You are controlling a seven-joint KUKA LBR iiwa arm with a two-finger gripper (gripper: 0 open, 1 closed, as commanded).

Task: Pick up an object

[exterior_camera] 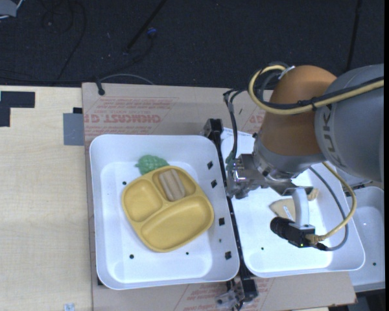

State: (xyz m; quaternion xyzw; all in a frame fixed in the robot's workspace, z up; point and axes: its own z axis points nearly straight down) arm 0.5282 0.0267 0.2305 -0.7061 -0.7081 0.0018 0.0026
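The left bin [110, 238] holds a yellow divided plate [172, 222]. A tan, bread-like piece [173, 185] lies in the plate's far right compartment. A green leafy thing [149, 163] pokes out from behind the plate's far edge. In the right bin [272, 261] a pale tan wedge [284, 207] lies near the middle, partly under the wrist. My gripper [236, 177] hangs low at the right bin's left wall, left of the wedge and apart from it. The big grey and orange arm [298, 125] covers the far half of that bin.
A dark divider with clips [222, 199] runs between the two bins. Cardboard [149, 112] lies under the bins, with the pale wooden bench [32, 206] to the left. The near part of the right bin shows bare white floor.
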